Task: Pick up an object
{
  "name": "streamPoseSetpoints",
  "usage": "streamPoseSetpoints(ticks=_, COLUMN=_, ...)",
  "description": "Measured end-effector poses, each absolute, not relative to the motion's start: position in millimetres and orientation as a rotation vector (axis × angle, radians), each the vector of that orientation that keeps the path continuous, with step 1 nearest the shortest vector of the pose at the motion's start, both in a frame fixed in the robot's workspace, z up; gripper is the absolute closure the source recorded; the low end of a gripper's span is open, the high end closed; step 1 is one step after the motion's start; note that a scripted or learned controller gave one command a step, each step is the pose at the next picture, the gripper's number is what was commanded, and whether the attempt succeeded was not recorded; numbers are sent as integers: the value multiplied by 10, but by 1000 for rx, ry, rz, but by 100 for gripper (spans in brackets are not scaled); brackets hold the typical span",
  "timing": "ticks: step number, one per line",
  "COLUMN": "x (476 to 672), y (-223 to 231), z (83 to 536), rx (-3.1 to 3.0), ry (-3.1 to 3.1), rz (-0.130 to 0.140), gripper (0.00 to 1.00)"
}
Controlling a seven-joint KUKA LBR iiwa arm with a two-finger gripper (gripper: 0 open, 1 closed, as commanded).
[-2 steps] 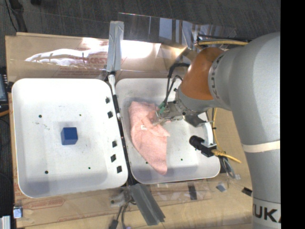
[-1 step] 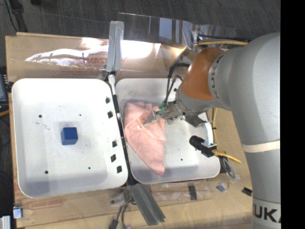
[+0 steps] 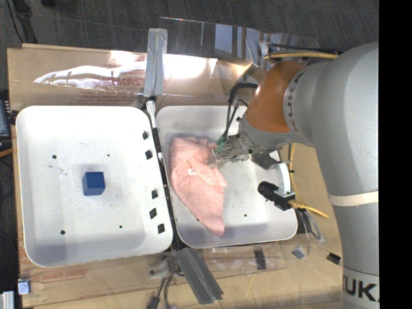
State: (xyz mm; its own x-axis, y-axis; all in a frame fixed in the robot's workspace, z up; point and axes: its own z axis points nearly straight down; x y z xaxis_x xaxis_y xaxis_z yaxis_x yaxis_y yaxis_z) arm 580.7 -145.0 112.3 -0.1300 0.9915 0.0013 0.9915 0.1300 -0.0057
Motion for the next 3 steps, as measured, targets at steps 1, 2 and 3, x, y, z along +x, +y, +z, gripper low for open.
streamPoseSetpoints(ticks=1, x=5807, y=-1450, z=1123, rx=-2069, ry=-2359, rz=6, gripper=0)
streamPoseSetpoints(ticks=2, x=5842, y=-1377, z=917, rx=-1974, ry=-2438, rz=3, gripper=0)
streamPoseSetpoints(ticks=3, x=5842, y=-1372, z=1012, rx=-1968, ry=-2441, rz=5, gripper=100)
